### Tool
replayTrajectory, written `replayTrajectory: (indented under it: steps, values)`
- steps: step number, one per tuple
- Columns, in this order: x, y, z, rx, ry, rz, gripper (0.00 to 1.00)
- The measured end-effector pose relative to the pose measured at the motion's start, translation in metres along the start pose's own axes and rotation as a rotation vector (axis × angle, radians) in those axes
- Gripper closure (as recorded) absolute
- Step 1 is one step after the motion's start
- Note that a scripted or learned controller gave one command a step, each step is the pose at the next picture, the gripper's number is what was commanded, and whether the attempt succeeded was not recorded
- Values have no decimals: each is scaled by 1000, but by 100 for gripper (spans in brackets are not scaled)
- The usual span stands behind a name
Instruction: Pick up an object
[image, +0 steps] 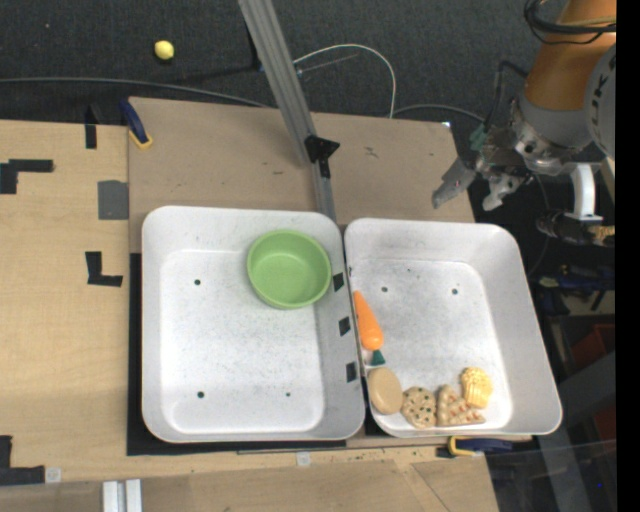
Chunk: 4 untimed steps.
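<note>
A: What lies farthest left of the jaws?

B: The left bin (170, 330), bare apart from a green bowl (289, 268) near its far right corner. The right bin (520, 300) sits below-left of the gripper (475, 190).

A: Its contents?

B: A carrot (368, 320) along the near-left wall; a bun (385, 391), cookie (419, 405), waffle-like piece (452, 408) and corn (476, 386) crowd the near rim. The rest is open floor.

A: And the jaws?

B: Spread apart, holding nothing, beyond the far rim. Small parts are blurred; the arm is cut off at the frame's edge.
</note>
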<state>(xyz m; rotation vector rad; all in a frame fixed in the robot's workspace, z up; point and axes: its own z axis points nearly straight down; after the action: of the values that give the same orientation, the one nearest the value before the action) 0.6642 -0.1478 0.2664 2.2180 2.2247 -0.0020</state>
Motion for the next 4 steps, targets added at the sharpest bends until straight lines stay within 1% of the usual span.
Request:
replayTrajectory:
  steps: [1,2,3,4]
  values:
    - [0,0,0,0,-1,0,0]
    - [0,-4,65,7,1,1,0]
    - [-4,3,117,6,0,1,0]
    - [-7,2,177,11,-1,3,0]
